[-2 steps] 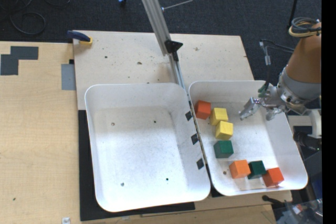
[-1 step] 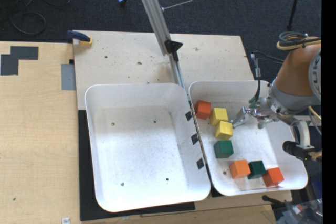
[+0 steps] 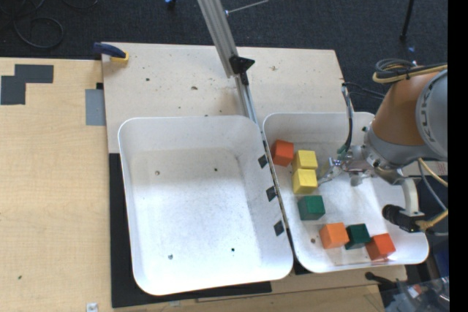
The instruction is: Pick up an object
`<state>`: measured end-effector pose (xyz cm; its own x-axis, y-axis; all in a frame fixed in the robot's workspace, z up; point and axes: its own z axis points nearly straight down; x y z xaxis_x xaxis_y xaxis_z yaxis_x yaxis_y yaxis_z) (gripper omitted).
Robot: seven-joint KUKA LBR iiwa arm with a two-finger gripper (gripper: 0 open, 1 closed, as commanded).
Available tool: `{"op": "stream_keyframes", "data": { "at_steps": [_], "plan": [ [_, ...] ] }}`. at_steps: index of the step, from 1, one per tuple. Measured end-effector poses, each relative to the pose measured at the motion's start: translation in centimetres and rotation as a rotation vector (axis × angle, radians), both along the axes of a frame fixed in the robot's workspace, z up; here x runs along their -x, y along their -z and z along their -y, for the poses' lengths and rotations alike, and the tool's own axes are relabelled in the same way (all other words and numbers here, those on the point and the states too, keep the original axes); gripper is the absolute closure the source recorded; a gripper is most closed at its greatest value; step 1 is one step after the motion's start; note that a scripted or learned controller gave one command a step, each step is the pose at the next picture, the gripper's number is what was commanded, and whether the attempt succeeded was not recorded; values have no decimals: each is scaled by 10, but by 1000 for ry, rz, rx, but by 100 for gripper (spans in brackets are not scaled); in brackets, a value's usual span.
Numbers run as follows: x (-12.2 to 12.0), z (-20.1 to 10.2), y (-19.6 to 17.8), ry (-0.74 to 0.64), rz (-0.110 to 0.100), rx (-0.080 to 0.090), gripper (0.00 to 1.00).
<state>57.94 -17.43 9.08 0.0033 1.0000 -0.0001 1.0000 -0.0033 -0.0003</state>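
Scanning from the left, the shallow white left bin [image 3: 190, 208] holds nothing to grasp, so the pick has to come from the shallow white right bin [image 3: 351, 120]. Near the divider sit a small orange cube [image 3: 283, 152], two yellow cubes [image 3: 306, 159] stacked close, and a dark green cube [image 3: 311, 207]. Along the near wall lie an orange block [image 3: 334, 234], a second dark green block [image 3: 358, 235] and a red-orange block [image 3: 380, 246], all nearly touching. The grey two-finger gripper [image 3: 349, 164] hangs just right of the yellow pair; whether it is open or closed I cannot tell. A clean descent should probably target the lone green cube, since neighbours crowd the others.
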Motion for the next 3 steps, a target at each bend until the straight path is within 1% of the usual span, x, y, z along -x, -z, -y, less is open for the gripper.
{"op": "stream_keyframes", "data": {
  "at_steps": [1,3],
  "plan": [
    [0,1,-10,6,-1,-1,100],
    [-10,-13,-105,-5,3,0,100]
  ]
}}
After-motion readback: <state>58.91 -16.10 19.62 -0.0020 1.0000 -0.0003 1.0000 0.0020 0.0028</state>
